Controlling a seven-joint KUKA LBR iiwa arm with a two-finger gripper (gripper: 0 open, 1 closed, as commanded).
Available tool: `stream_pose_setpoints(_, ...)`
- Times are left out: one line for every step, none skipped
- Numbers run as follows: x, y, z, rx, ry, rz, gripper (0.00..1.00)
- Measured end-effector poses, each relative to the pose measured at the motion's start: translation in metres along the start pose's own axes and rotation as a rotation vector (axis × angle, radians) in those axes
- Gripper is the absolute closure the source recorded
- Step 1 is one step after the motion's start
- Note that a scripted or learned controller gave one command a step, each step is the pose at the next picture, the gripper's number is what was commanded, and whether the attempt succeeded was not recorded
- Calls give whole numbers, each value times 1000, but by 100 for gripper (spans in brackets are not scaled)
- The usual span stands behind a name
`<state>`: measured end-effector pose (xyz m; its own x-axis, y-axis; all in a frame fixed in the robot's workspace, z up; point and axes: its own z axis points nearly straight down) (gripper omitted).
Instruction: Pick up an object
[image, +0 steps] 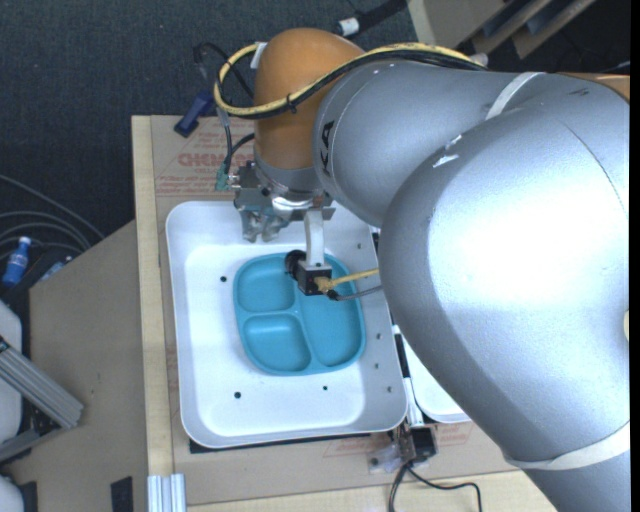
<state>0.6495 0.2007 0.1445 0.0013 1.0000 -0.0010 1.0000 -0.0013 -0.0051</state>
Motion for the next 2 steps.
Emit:
stream_pose_setpoints(25, 17, -97, -8, 3, -3, 100)
stream_pose_setpoints(24, 15, -11, 0, 0, -2, 100)
